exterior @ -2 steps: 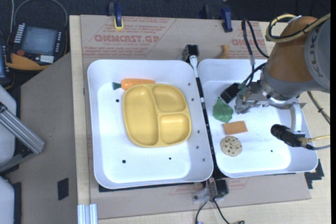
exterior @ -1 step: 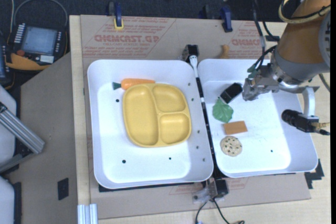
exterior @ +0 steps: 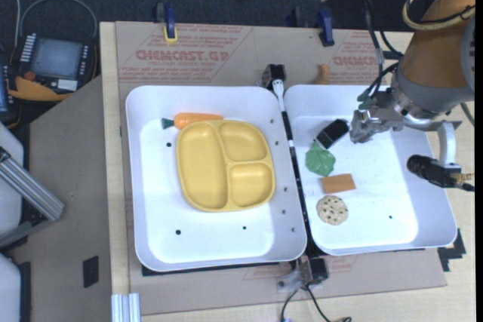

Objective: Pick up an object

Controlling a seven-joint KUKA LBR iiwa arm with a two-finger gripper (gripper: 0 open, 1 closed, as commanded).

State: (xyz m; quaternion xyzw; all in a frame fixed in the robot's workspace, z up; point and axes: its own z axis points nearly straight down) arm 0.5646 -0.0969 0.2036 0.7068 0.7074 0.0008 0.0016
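In the right bin lie a small black block, a green leafy piece, a flat orange-brown rectangle and a round speckled cookie. My gripper hangs over the upper middle of this bin, just right of the black block. Nothing is seen held in it. The left bin holds a yellow divided plate with an orange carrot along its far edge.
The two white bins meet at a central rim studded with bolts. Blue clamps pin the brown board at the back. The arm's grey body stands over the right bin's far right corner.
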